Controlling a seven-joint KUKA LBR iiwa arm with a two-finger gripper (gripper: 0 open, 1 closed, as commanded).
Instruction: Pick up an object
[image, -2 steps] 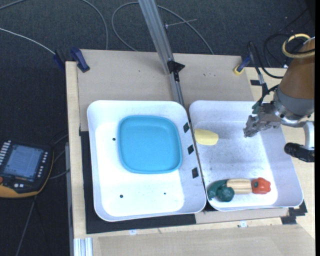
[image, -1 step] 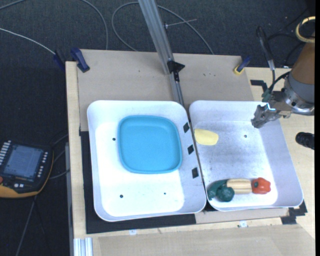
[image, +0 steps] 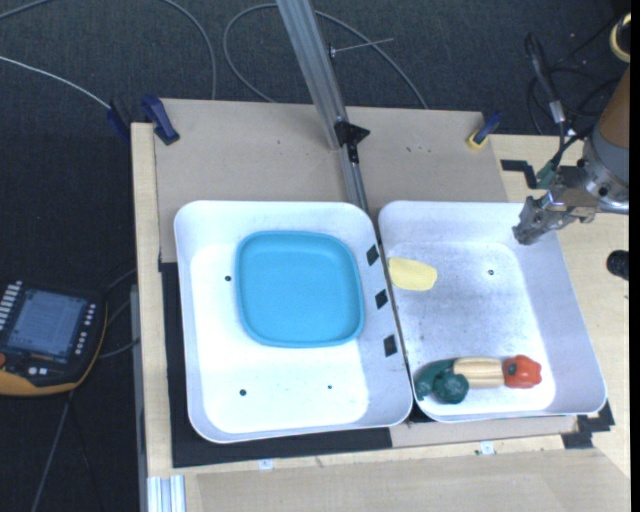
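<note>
Hovering over the right bin (image: 560, 300) far corner, gripper (image: 530, 228) state indeterminate; yellow piece (image: 412, 274) lies left, toy vegetables (image: 478, 376) nearer camera.

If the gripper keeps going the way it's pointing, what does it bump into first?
Probably the bare white floor of the right bin. The gripper points down and left over that bin's far right corner. The yellow piece lies farther left; depth is hard to judge.
</note>
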